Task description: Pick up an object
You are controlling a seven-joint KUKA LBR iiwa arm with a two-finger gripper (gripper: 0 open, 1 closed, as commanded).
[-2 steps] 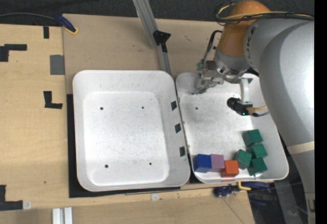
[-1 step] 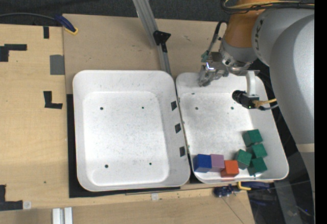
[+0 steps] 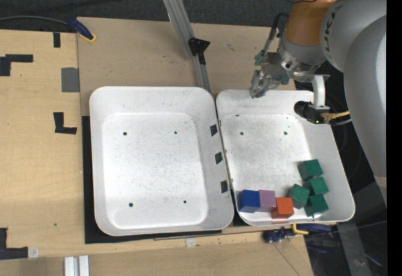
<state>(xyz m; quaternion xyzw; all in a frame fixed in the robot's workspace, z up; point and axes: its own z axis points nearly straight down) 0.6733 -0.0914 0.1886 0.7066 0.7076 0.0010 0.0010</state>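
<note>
My tool (image 3: 260, 87) hangs over the far rim of the right bin (image 3: 264, 100), near that bin's far-left corner. Can't tell how the tool stands. Nothing visible in it. My arm (image 3: 352, 23) comes in above it, orange band (image 3: 311, 11) just behind the wrist, grey body filling the side past the right bin.

All objects sit at the near end of the right bin, well apart from my tool. Blue block (image 3: 249, 199) in the near-left area, purple block (image 3: 267, 198) touching it on the side away from the left bin, orange block (image 3: 284, 207) just beside the purple one. Green blocks (image 3: 311, 187) cluster toward the right bin's near-right corner, several of them, packed close, one just beside the orange block.

Left bin (image 3: 100, 143) lies alongside the right bin, rims touching. Metal pole (image 3: 179, 14) runs slantwise from beyond the bins down to the gap between them. Both bins rest on my tan desk (image 3: 38, 161), black tape marks (image 3: 61, 122) on it beyond the left bin.
</note>
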